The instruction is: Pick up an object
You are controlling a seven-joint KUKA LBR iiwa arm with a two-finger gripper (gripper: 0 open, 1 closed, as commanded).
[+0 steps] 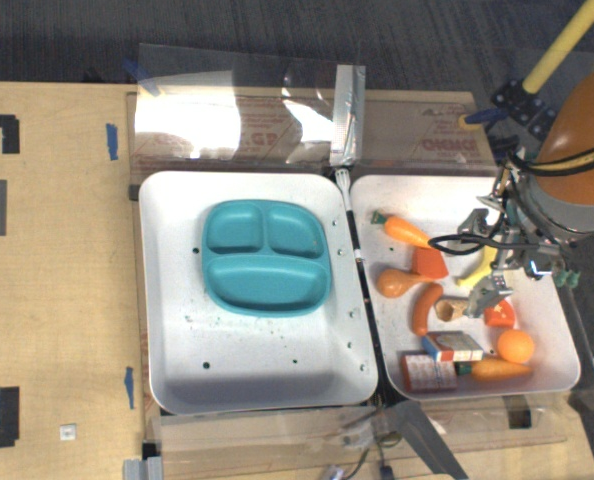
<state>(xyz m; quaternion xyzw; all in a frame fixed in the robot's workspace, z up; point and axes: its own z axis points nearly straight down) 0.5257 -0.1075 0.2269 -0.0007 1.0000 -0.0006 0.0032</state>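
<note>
The right white bin [567,368] holds several toy foods. A carrot [407,231] lies at the back left, with an orange-red block [430,262] and an orange pear shape [395,282] just in front of it. A sausage [424,311] lies mid-bin and a yellow banana [476,272] shows partly under the arm. My gripper [491,294] hangs low over the bin's middle right, between the banana and a red piece [501,316]. An orange ball [516,346], a small box [454,346], a can [429,371] and a second carrot [498,370] sit along the front.
The left white bin [167,348] holds a teal divided plate [267,258]. A clear plastic sheet and cardboard [277,128] stand behind both bins. Black cables [467,240] loop off the wrist above the right bin. The wooden bench [47,268] stretches to the left.
</note>
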